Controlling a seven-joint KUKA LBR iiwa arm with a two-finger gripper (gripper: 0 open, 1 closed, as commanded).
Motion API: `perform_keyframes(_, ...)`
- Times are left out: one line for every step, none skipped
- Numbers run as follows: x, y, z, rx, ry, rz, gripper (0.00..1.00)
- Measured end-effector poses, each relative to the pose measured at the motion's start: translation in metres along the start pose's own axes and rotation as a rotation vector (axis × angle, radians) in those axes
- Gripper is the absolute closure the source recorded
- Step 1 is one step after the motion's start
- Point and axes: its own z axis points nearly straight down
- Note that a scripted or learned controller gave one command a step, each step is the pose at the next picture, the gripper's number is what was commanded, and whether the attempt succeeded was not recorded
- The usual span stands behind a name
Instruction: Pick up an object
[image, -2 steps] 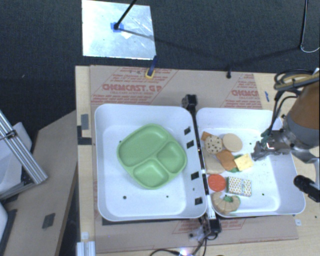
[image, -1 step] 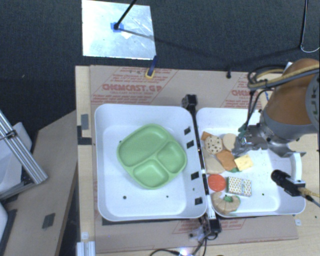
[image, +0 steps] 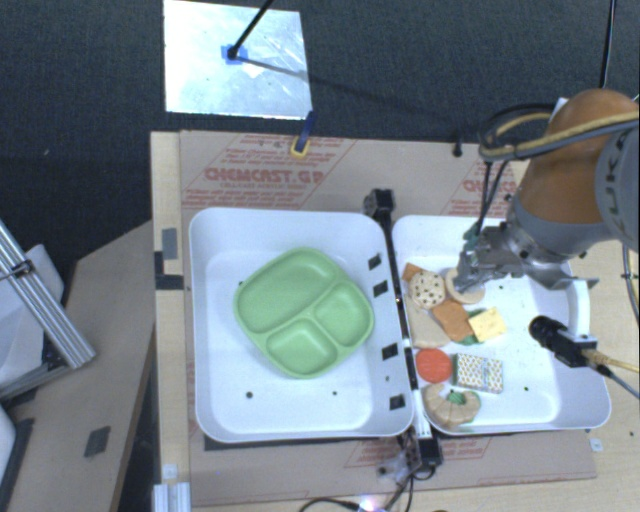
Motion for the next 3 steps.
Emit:
perform_keyframes(0.001, -0.005, 0.01, 0.0, -0.001, 0.003, 1.0)
perform_keyframes(0.002, 0.001, 0.017, 0.0, -0.001, 0.0, 1.0)
perform_keyframes(0.004, 0.005, 0.018, 0.0, 0.0, 0.0, 1.0)
